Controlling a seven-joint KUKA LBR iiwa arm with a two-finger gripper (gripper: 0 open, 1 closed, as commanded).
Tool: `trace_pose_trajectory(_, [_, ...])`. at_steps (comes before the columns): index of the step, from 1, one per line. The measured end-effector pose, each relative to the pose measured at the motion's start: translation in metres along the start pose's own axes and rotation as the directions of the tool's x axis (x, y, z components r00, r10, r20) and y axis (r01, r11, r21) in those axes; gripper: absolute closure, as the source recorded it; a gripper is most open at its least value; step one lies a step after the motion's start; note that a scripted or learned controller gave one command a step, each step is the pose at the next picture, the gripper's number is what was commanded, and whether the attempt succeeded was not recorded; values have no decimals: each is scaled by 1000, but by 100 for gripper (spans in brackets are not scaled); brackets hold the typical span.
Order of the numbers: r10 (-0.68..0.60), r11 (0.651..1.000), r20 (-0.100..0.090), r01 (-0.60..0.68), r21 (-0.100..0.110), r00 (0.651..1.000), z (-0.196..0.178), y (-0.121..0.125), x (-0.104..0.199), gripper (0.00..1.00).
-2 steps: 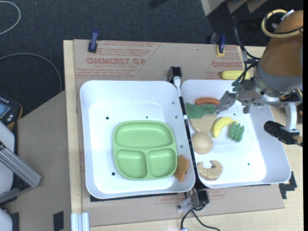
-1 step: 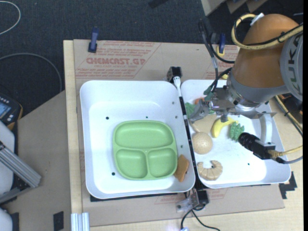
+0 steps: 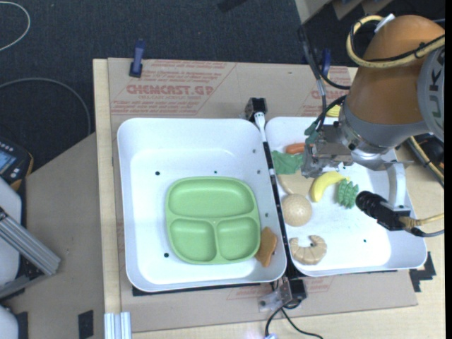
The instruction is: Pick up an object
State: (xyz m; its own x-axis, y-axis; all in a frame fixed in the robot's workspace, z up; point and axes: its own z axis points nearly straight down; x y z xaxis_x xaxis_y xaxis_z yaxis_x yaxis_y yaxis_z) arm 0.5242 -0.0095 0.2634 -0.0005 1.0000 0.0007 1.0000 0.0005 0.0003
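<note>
My gripper (image 3: 319, 162) hangs over the back left part of the right bin (image 3: 395, 260), just above a yellow banana (image 3: 324, 184) and beside a green leafy piece (image 3: 284, 162). An orange carrot (image 3: 295, 147) lies behind it. A green broccoli piece (image 3: 345, 193) sits right of the banana. A beige round ball (image 3: 296, 209) rests near the bin's left wall, and a tan croissant-like piece (image 3: 309, 248) lies at the front. The arm's body covers the fingers from above.
The left bin (image 3: 141, 161) holds a green divided plate (image 3: 212, 219) and a small brown wedge (image 3: 267, 246) at its front right corner. A brown board (image 3: 176, 90) lies under both bins.
</note>
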Motion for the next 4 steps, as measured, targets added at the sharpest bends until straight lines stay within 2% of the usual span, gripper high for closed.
trace_pose_trajectory(1, [-7, 1000, -3, 7, -18, 1000, -148, -40, 36, 100])
trace_pose_trajectory(2, [-4, 1000, 1, 4, 14, 1000, -22, -47, 85, 100])
trace_pose_trajectory(3, [2, 1000, -1, -2, -17, 1000, -159, -43, 50, 100])
trace_pose_trajectory(4, [-2, 1000, 3, 2, 19, 1000, 105, -49, 122, 100])
